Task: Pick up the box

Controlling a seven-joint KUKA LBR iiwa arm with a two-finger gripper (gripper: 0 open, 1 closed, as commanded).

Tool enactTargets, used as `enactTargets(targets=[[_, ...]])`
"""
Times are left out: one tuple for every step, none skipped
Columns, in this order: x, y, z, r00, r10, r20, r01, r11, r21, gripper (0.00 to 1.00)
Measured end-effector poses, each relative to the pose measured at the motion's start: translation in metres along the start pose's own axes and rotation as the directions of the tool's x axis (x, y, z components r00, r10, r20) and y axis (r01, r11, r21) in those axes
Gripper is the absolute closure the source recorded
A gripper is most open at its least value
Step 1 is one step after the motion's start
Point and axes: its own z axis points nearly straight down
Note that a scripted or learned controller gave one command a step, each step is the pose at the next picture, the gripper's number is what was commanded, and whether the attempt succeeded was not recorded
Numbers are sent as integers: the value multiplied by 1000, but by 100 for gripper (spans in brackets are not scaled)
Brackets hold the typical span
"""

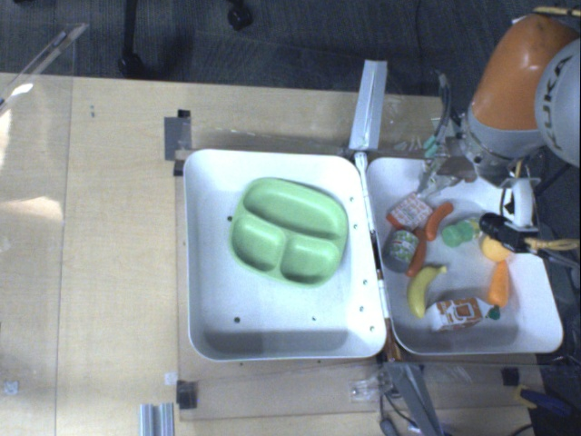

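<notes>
The box (458, 313) is a small brown and white carton lying flat near the front of the right bin (545, 334). My gripper (441, 176) hangs over the far side of that bin, well behind the box and apart from it. Just below the gripper lies a red and white checkered packet (410, 210). Nothing shows in the gripper's grasp.
Around the box lie a banana (422, 289), a carrot (498, 282), a can (402, 246), a red sausage (438, 221), a green toy (458, 233) and a yellow one (495, 248). The left bin (209, 325) holds a green divided plate (289, 230).
</notes>
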Motion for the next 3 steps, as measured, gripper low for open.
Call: enactTargets(targets=[[51, 18, -21, 911, -412, -1, 412, 911, 1, 100], [65, 54, -59, 767, -642, 0, 642, 767, -1, 100], [83, 40, -74, 587, -809, 0, 809, 587, -1, 100]])
